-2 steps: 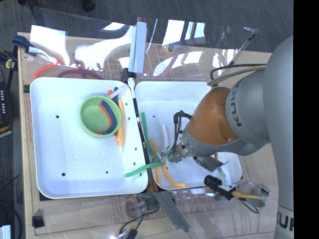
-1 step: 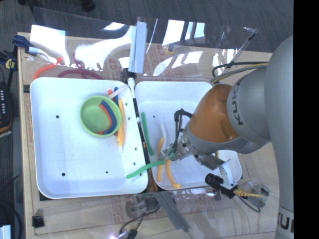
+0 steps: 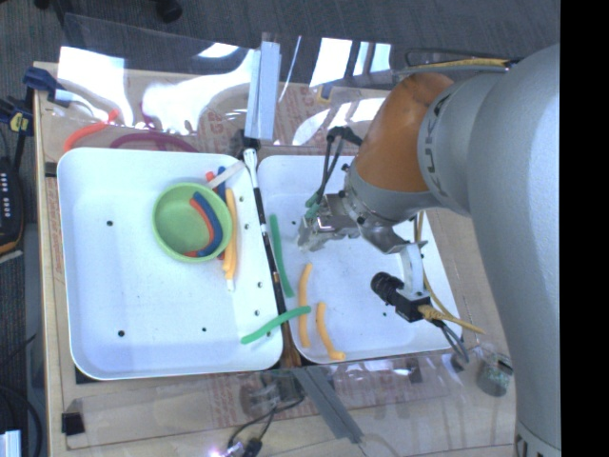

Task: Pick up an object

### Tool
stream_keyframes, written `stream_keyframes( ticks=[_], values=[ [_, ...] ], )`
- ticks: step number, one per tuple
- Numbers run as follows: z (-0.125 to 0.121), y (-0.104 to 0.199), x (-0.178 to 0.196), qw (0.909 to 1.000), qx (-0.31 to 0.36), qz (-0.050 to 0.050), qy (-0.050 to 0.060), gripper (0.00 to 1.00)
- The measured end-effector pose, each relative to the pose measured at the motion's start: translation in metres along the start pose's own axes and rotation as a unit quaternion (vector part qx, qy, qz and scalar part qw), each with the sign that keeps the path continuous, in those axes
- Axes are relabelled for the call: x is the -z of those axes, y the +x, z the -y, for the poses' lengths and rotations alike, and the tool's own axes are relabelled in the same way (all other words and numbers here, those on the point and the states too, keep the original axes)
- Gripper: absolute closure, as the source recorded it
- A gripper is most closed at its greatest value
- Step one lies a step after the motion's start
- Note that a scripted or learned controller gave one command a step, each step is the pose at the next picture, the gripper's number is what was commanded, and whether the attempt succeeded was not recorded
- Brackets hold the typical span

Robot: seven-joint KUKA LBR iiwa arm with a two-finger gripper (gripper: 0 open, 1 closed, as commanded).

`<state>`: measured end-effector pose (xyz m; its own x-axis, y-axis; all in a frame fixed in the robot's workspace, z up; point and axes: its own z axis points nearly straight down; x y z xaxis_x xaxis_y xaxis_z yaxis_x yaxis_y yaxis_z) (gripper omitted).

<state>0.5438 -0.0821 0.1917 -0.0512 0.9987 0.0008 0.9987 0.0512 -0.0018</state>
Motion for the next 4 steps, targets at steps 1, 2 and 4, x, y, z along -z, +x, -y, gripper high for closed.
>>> stream_keyframes(
  ticks=[1, 2, 4],
  values=[
    [0.0, 0.0, 0.0, 1.0, 0.0, 0.0, 0.0, 0.0],
    [0.009, -0.034, -0.091, 0.9995, 0.031, 0.001, 0.0, 0.0],
    [0.009, -0.033, -0.081, 0.9995, 0.033, 0.0, 0.001, 0.0]
  ],
)
